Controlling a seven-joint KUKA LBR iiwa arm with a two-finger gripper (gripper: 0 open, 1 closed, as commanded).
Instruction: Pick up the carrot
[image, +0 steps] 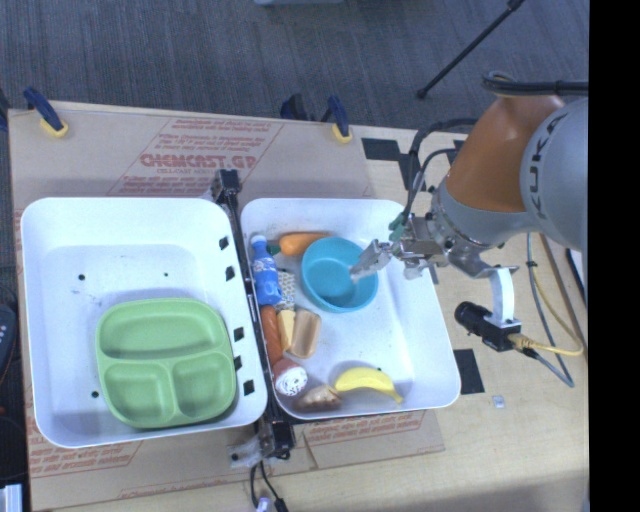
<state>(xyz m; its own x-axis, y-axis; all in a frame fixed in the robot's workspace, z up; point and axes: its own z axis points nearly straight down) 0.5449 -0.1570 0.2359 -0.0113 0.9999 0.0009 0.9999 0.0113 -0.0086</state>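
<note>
Cardboard under the bins reads "CHEMCAST GP"; arm says KUKA. Jaws over the blue bowl, can't tell their state; carrot untouched.

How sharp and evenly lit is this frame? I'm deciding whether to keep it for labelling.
Camera view: soft, even light with faint shadows; mild glare on the right bin's white floor; the gripper over the blue bowl looks slightly blurred; the carrot reads clearly.
</note>
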